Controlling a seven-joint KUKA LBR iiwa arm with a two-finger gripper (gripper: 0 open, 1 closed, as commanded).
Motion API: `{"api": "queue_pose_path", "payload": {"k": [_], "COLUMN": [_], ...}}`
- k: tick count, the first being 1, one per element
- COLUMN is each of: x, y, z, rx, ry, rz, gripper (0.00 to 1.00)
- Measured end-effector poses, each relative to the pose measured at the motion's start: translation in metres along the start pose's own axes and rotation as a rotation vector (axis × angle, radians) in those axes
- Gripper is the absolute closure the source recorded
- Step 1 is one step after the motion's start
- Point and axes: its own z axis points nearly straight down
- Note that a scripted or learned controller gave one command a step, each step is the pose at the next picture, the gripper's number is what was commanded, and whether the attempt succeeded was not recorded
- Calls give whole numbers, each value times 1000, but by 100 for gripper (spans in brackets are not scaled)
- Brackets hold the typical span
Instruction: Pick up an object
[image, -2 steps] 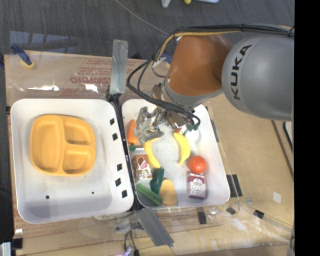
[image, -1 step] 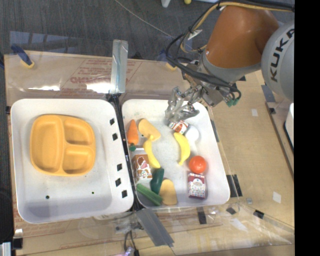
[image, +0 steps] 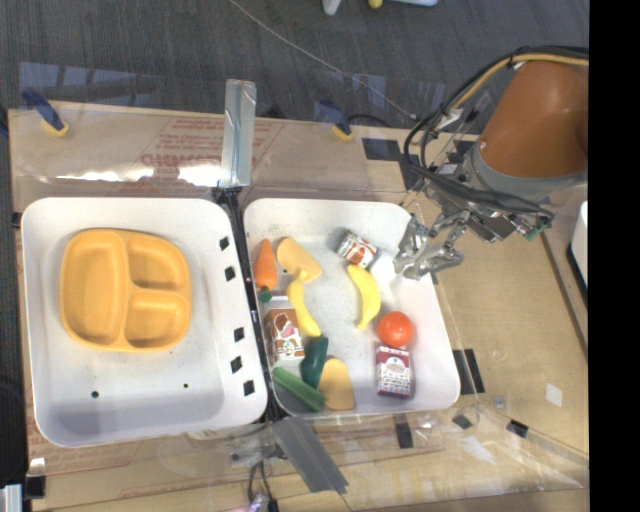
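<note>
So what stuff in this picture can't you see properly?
- Gripper, camera view: its fingers are small and tangled with metal parts, so open or shut is unclear.
- Small can: label too small to read.
- Red carton and brown carton: print too blurry.
- Green vegetable: partly tucked under the yellow piece.
- Arm: cut off by the picture's top-right edge.
</note>
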Motion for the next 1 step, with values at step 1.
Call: {"api": "queue_pose_path", "payload": {"k": [1], "x": [-58], "y": [-27], "z": [-6], "rx": [4], "ry": [-5], "rz": [303], "gripper": [100]}}
